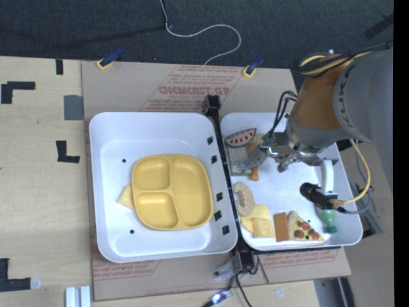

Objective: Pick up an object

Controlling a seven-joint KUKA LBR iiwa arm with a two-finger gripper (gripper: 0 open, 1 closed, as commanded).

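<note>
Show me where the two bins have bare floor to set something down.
Left white bin: bare strips all round the yellow divided plate. Right white bin: one patch mid-floor, between the gripper and the crowded toy pizza slice.

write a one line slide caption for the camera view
Robot arm reaches over the right bin of toy food, beside a yellow divided plate in the left bin.

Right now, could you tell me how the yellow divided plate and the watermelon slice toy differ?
The yellow three-compartment plastic plate lies in the left white bin; the red, green-rinded watermelon slice toy lies in the right white bin. The plate is far larger and one colour; the slice is small and multicoloured. The plate sits mid-bin; the slice sits in a far corner. Both lie flat.
</note>
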